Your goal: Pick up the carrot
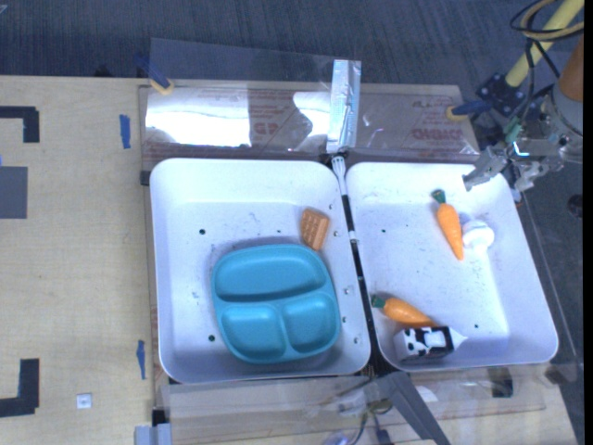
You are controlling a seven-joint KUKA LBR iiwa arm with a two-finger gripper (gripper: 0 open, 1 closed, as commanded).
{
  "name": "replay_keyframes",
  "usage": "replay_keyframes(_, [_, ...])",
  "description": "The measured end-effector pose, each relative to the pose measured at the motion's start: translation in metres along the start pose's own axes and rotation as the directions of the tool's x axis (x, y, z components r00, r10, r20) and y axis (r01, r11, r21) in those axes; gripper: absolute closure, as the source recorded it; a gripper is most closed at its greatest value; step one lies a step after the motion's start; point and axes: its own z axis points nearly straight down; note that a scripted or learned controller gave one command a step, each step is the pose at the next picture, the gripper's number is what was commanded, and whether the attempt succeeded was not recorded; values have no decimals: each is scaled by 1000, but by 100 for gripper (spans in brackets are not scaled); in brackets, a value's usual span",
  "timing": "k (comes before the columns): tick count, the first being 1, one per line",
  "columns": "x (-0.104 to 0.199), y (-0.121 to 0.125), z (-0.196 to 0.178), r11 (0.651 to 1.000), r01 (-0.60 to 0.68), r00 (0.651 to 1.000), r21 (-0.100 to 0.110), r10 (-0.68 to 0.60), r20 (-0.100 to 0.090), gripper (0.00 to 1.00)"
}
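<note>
Step in hand: the approach, by my reading. The grey two-finger gripper [502, 170] sits at the far right corner of the right-hand shallow white bin [533, 318], at about rim level, and nothing lies between its fingers. No carrot is lifted yet.

Pincer state: two short grey fingers show, splayed apart with a clear gap between them; open and empty.

Task's thing: two orange plastic carrots with green tops lie in that right-hand bin, so the task sentence leaves the choice unsettled. The slim upright carrot [449, 226] lies in the far half of the bin, green tip toward the back wall, body running toward the front. The stubbier carrot [400, 310] lies near the bin's front left corner, green end toward the dividing wall.

Carrot against pincer: the slim carrot is near the gripper, to its left and toward the front; they are apart, not touching. The stubbier one is well apart from it, across the bin.

Neighbours in the right-hand bin: a small white rounded object [478, 237] rests just beside the slim carrot's right flank, possibly touching. A black-and-white toy block [425, 341] sits just in front of the stubbier carrot.

Next move calls for: shifting leftward over the slim carrot, turning the fingers to straddle its narrow width, then descending into the bin. The white object beside it could be caught or knocked.
</note>
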Motion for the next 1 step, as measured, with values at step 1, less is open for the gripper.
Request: replay_keyframes(1, [11, -16, 132, 992, -128, 992, -7, 128, 2, 0])
